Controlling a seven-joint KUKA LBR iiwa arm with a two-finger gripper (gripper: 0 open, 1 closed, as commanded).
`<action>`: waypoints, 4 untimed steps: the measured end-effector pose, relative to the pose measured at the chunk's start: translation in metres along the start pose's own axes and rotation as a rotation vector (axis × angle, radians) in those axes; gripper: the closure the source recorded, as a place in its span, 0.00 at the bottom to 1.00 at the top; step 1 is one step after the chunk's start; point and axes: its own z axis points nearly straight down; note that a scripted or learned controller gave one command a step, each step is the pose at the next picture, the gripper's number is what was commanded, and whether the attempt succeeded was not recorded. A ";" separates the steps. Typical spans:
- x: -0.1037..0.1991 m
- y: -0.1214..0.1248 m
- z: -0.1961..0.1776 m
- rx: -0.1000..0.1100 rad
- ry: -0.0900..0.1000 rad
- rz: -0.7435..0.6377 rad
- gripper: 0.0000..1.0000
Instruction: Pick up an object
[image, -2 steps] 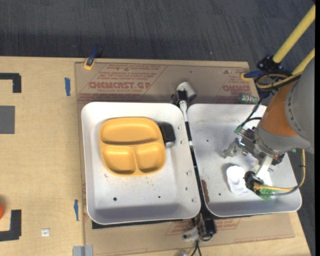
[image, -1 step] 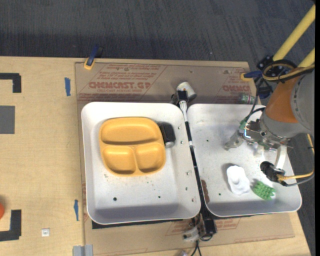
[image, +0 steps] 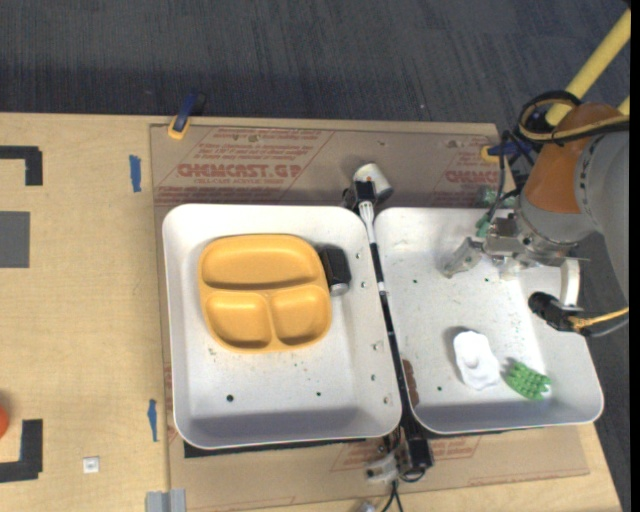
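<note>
In the left bin (image: 190, 330) lies a yellow divided plate (image: 265, 290), with a small black object (image: 335, 268) touching its right edge. The right bin (image: 430, 310) holds a white object (image: 474, 359) and a green toothed piece (image: 527, 380) close together near its front right corner. My gripper (image: 462, 257) hangs over the back part of the right bin, well behind the white object, and nothing shows in it. The grey arm with its orange band (image: 560, 180) comes in from the right.
A black and white divider (image: 385, 300) runs between the two bins. Both bins rest on a cardboard sheet (image: 300, 160) on the wooden bench. Yellow and black cables (image: 575, 318) hang by the arm at the right bin's right rim.
</note>
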 end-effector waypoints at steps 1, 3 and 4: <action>-0.024 -0.044 0.000 0.005 0.023 0.020 0.00; 0.002 -0.083 0.000 0.003 0.001 0.096 0.00; 0.059 -0.025 0.000 -0.001 0.001 -0.141 0.00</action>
